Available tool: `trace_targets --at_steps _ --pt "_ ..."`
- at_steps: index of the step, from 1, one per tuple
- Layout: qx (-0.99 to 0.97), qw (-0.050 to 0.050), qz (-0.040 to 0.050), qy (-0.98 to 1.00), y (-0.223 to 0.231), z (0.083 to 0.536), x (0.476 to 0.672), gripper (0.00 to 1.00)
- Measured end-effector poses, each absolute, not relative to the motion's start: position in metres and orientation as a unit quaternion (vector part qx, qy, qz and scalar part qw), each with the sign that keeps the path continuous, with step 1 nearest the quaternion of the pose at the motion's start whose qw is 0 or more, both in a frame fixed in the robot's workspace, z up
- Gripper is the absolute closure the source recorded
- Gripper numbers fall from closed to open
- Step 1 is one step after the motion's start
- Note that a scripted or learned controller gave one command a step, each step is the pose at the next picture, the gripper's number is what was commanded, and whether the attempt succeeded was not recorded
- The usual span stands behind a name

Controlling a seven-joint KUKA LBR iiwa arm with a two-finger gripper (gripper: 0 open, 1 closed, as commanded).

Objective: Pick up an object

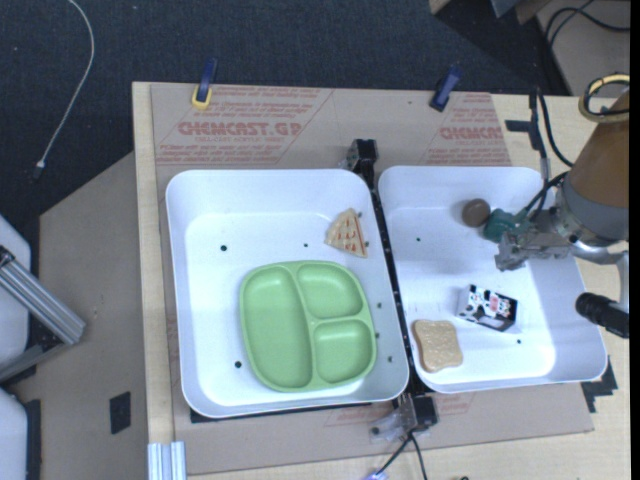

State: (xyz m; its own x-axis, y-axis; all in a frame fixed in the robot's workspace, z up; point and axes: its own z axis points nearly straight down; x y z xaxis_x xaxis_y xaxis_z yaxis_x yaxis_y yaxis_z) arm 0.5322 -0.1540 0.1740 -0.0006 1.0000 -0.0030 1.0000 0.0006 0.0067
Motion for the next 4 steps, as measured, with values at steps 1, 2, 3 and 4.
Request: trace_targets --at_steps 1,2,3,4 --pt "0.706 0.003 0.0016 0.708 -0.15 0.221 0.541 1.0" --pt "0.707 0.003 0.0013 0.708 -0.151 0.252 0.542 1.0" --pt "0.705 -0.002 0.0002 0.709 -0.097 0.238 0.536 1.0" --pt "0.705 -0.002 0.0002 0.709 -0.053 0.233 0.535 1.0"
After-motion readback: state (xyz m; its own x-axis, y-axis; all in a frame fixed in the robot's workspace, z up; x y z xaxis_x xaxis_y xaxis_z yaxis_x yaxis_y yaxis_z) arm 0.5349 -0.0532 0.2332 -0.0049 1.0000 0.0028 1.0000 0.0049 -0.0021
